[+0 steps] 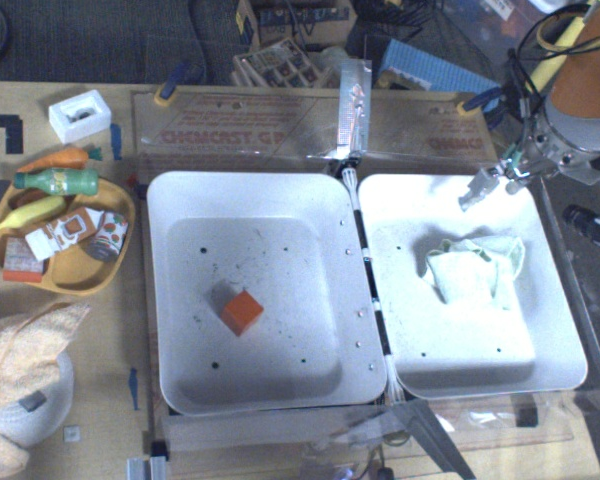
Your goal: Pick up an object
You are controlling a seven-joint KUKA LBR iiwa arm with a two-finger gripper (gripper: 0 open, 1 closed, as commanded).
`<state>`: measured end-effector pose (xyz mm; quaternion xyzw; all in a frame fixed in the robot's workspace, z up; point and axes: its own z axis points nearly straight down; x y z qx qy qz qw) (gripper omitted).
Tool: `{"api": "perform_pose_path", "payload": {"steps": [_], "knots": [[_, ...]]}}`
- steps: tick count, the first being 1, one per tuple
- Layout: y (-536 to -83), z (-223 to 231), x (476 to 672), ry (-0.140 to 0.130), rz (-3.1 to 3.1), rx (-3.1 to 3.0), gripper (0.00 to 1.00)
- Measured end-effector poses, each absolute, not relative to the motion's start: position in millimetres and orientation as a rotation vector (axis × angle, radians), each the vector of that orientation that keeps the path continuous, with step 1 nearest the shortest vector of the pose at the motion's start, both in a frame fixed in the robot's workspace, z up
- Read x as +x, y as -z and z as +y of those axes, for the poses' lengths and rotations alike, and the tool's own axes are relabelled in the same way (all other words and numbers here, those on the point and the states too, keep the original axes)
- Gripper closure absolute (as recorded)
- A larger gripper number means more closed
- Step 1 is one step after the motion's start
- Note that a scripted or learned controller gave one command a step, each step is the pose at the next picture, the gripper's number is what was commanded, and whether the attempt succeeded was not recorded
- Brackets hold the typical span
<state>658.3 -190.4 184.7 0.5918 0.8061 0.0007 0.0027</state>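
Objects for picking sit in both bins, and my end effector hangs over the far right corner of the right bin, above bare floor and with nothing between its fingers; from this slanted view I cannot tell whether they stand apart or together, since the tip shows as a small grey shape pointing left and down. Behind it I see the wrist reaching in from the right edge, with the grey arm above it, a patch of the orange band at the upper right corner, and black and yellow cables looping over the wrist. Nearest the end effector lies a crumpled white cloth with pale green edging, in the middle of the right bin, apart from the tip and lower left of it. Further out, in the left bin, an orange cube rests a little below centre, well apart from the end effector, with dark specks scattered over the bin floor around it. Past the bins on the left of the tabletop I see a shallow yellow bowl holding toy food and small packets, among them a green bottle lying on its side, and a small white box near the far edge.
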Motion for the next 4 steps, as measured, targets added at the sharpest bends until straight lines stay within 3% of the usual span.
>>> {"api": "perform_pose_path", "payload": {"steps": [1, 2, 3, 4], "knots": [[-161.6, -220.9, 668.3, -0.002, 2.506, 1.88, 0.0], [-87.3, -138.6, 644.7, -0.004, 2.61, 1.738, 0.0], [-100.4, -139.5, 646.7, -0.011, 2.603, 1.738, 1.0], [-100.4, -139.7, 646.7, -0.011, 2.603, 1.738, 0.0]]}}
